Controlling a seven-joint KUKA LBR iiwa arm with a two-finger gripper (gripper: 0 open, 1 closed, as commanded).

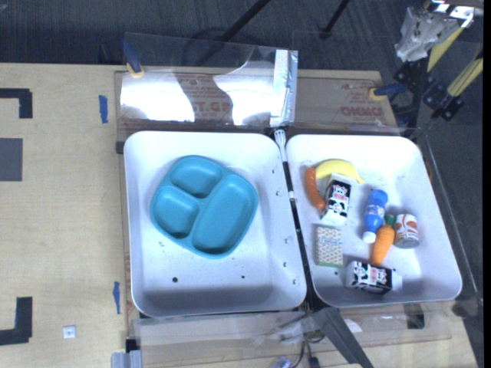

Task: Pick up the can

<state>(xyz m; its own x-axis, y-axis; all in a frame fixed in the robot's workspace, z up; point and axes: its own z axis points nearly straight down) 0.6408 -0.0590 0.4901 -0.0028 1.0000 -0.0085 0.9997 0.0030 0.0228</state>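
A wooden bench (61, 228) is bearing two white bins (406, 286). The can (406, 230) is lying well below the gripper (430, 21), whose jaw state I cannot tell.

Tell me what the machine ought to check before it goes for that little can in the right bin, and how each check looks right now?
1. Can located: ok, it lies on its side near the right wall of the right bin.
2. Room around it: not ok, a carrot lies right against its left side.
3. Other neighbours: ok, the blue bottle and the cow-print carton sit apart from it.
4. Path from above: ok, nothing covers the can.
5. End effector position: not ok, it is up at the top right, beyond the bins.
6. End effector readiness: cannot tell, too blurred.
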